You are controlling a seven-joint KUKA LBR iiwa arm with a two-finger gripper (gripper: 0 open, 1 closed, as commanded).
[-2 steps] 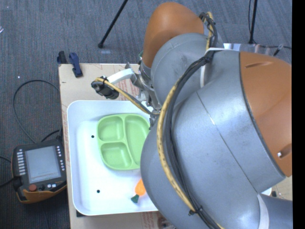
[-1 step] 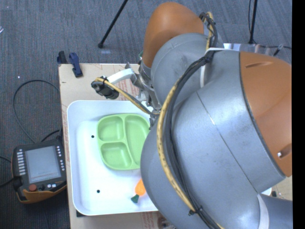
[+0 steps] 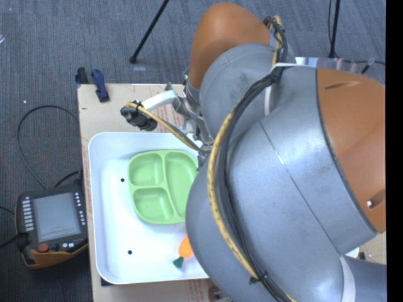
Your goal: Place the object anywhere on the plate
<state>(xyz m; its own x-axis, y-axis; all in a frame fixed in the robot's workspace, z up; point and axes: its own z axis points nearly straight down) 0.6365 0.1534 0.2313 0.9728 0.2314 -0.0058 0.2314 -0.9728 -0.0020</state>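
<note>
Orange object [image 3: 184, 251] lies beside the green plate [image 3: 160, 184], half hidden by the arm [image 3: 283, 187].

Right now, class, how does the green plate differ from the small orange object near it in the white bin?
The divided green plate is far bigger than the orange carrot-like toy. The plate shows three compartments; the toy is partly hidden by the arm. The plate sits mid-bin; the toy lies at the front edge. Both rest in the white bin.

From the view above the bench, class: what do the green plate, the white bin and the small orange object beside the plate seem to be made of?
Green plate: probably moulded plastic, matt pale green, with three smooth rounded compartments.
White bin: likely plastic too, smooth with a slight sheen and rounded corners.
Orange object: orange with a dark green tip, like a toy carrot; partly hidden by the arm, so plastic or rubber is only a guess.
</note>
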